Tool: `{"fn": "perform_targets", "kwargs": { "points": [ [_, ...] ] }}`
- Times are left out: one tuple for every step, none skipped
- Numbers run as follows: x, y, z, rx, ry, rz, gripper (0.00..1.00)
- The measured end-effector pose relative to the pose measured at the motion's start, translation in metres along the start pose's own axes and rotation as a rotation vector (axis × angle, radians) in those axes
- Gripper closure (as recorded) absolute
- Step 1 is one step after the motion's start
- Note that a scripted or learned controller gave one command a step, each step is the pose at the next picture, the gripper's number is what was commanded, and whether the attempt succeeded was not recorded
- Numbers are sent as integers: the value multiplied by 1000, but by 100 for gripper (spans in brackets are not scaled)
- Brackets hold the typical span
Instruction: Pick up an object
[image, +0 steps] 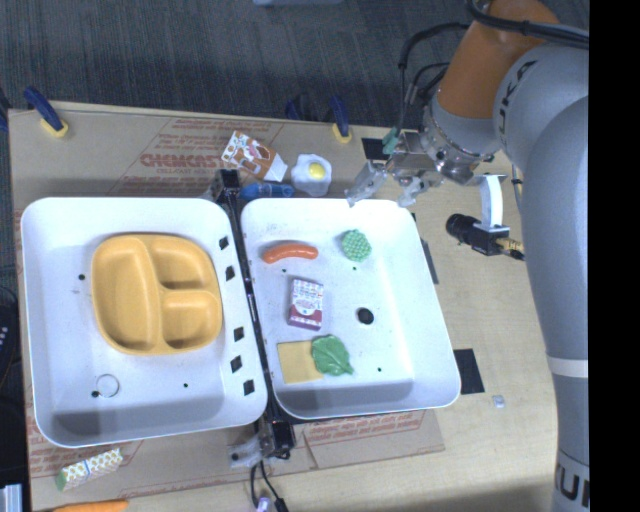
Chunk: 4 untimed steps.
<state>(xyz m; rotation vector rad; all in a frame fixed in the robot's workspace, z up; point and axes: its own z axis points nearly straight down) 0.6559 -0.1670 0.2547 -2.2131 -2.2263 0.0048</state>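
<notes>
gripper (383, 190) positioned over the far rim of the right bin (432, 330), fingers spread, nothing between them. sausage (290, 252) and red carton (306, 302) inside.

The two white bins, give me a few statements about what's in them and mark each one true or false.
1. The yellow divided tray lies in the left bin. True.
2. The sausage lies in the left bin. False: it is in the right bin.
3. The end effector hangs above the right bin's far rim. True.
4. The red carton stands outside both bins. False: it lies in the right bin.
5. The green leaf touches the yellow cheese slice. True.
</notes>
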Motion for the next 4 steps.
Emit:
{"fn": "perform_targets", "kwargs": {
  "points": [
    [21, 0, 118, 2, 1, 33, 0],
    [51, -89, 164, 2, 2, -94, 0],
    [51, -89, 154, 3, 1, -99, 100],
    [-20, -77, 44, -3, -1, -131, 100]
  ]
}}
